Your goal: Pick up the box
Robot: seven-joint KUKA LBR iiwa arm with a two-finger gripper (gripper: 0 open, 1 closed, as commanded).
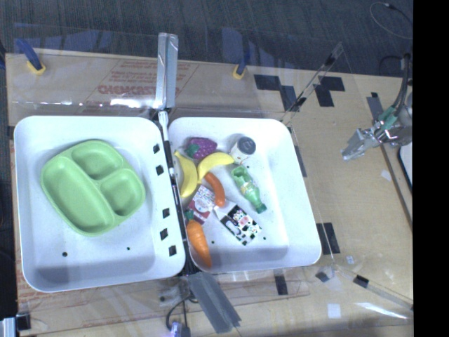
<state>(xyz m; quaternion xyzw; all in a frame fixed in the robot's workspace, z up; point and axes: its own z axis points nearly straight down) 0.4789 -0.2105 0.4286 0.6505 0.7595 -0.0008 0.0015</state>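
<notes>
Camera view: my gripper (361, 144), fingers' state unclear, hangs right of the bins, the box (241, 225) lying diagonally leftward and nearer.

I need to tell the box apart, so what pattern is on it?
The box is white with black cow-like patches and a dark edge, seen in the camera view.

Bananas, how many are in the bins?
2, both in the right bin. One banana lies along its left wall, below the grapes. The other banana curves beside it, toward the middle. Others could be hidden under the pile.
</notes>
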